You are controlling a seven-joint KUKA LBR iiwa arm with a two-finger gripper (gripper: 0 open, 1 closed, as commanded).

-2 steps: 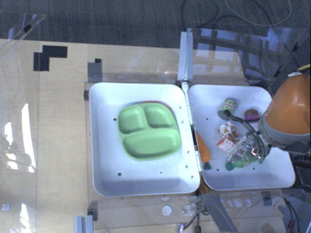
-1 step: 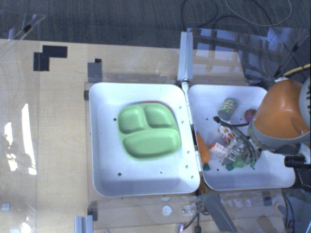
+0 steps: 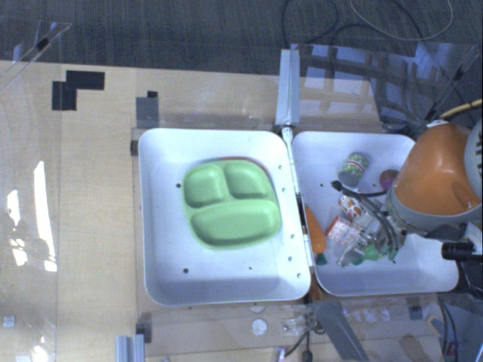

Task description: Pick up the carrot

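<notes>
The carrot is a slim orange piece with a green end. It lies along the left wall of the right bin, close to the divider between the bins. My gripper hangs low over the middle of the right bin, just right of the carrot. The arm's orange band hides the bin's right side. The carrot is not between the gripper's parts; a small gap separates them. A cluttered patch of small items sits right under the gripper.
The left bin holds a green divided plate. In the right bin a small can stands at the back, a purple item lies beside it, and a green item lies near the gripper.
</notes>
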